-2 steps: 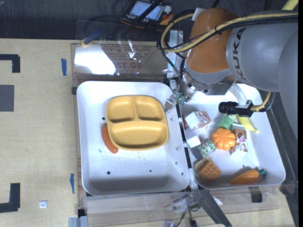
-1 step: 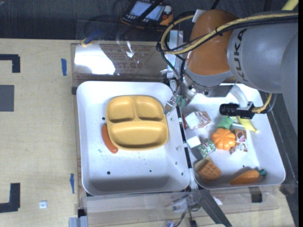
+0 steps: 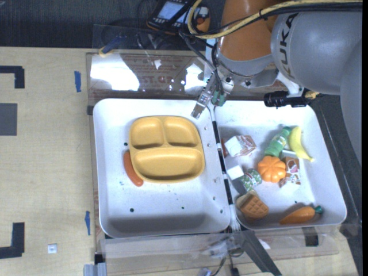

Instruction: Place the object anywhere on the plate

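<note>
Orange and nearest the camera, a toy carrot (image 3: 299, 214) lies along the front wall of the right bin (image 3: 330, 171), with a waffle-like brown piece (image 3: 252, 205) just beside it to the left. Behind these sit an orange pumpkin (image 3: 271, 168), a small green-and-white packet (image 3: 250, 180), a white block (image 3: 234, 172) and a red-printed carton (image 3: 240, 145). Farther back, a green bottle (image 3: 278, 142) leans next to a yellow banana (image 3: 299, 143).

The left bin (image 3: 109, 154) holds a yellow plate (image 3: 165, 148) with three compartments, none of which holds anything. An orange-red sausage (image 3: 132, 169) lies on the bin floor, touching the plate's left edge and not on the plate.

At the back, above the divider between the bins, the gripper (image 3: 206, 101) hangs from the grey arm (image 3: 322, 33). Nothing is visible between its tips, and whether they are parted or closed cannot be told. Beyond it, a black handheld device (image 3: 168, 11) lies on the dark floor.
</note>
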### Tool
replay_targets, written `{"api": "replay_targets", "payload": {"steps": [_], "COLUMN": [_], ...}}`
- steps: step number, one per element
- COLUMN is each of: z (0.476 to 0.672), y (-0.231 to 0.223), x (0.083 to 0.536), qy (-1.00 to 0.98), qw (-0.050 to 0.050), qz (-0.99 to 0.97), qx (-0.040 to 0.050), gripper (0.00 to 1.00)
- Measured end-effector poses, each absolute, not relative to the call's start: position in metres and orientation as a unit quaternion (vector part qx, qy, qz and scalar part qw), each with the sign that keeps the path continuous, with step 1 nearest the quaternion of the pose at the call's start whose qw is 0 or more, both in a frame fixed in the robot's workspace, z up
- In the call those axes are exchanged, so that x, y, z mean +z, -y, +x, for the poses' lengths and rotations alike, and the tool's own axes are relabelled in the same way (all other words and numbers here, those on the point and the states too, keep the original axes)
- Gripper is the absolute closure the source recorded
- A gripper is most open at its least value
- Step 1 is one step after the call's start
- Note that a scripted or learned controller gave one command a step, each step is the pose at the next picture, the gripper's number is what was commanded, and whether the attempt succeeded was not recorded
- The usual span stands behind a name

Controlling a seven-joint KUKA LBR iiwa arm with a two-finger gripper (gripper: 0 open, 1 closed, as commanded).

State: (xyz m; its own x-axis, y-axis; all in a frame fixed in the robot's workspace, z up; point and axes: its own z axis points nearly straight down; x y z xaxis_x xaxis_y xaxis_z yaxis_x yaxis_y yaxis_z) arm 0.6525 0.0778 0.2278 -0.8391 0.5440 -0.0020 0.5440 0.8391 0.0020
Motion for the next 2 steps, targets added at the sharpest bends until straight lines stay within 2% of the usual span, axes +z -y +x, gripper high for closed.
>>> {"api": "replay_targets", "payload": {"steps": [1,2], "z": [0.647,0.634], "y": [-0.083,-0.128], "x": [0.192,0.114], "qy": [-0.992,-0.987], "qw": [-0.001,0.011], "qz": [0.128,0.163], "qx": [0.0004,0.0036], "gripper": [1.0,1.0]}}
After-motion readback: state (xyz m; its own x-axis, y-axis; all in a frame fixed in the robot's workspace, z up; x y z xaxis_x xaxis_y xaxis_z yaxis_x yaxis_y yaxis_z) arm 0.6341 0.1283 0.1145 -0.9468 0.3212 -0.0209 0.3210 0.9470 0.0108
